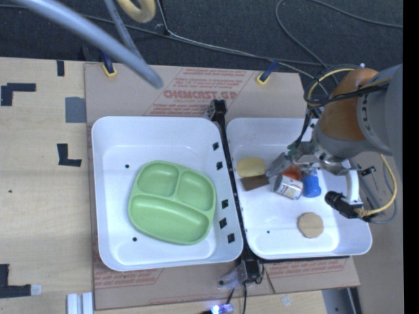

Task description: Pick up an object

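Observation:
In the right bin (262,241) lie several small objects: a pale yellow round piece (250,167) on a brown slab (255,182), a small tin with a red and white label (289,187), a blue item (312,185) and a tan round cookie (310,225). My gripper (292,169) hangs low over the tin and the blue item, reaching in from the right. Its body covers its fingertips. Nothing is visibly lifted.
The left bin (111,142) holds a green divided plate (173,201). A black divider (226,175) runs between the bins. Cables loop around the arm's wrist (347,120) at the right and across the dark floor behind.

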`<state>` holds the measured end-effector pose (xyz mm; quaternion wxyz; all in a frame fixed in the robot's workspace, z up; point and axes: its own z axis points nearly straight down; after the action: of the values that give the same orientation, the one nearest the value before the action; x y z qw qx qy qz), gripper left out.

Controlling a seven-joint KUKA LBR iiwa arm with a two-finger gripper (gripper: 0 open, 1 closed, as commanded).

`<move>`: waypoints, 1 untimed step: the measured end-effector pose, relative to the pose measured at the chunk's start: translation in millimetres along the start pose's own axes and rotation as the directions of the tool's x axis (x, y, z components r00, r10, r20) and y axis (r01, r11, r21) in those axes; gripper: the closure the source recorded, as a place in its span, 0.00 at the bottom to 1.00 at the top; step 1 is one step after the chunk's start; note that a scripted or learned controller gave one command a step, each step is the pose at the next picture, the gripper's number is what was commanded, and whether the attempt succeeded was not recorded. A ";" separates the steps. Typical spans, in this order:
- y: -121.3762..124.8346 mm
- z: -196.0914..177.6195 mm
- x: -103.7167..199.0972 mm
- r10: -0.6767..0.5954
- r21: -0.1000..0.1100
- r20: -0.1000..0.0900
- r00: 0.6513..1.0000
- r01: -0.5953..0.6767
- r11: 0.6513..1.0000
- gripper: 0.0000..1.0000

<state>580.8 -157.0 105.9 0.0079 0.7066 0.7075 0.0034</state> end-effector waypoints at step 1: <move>-0.8 -6.3 0.8 -0.001 0.003 -0.001 1.000 0.001 1.000 1.00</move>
<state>579.9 -156.2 112.2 0.0064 0.7063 0.7079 0.0025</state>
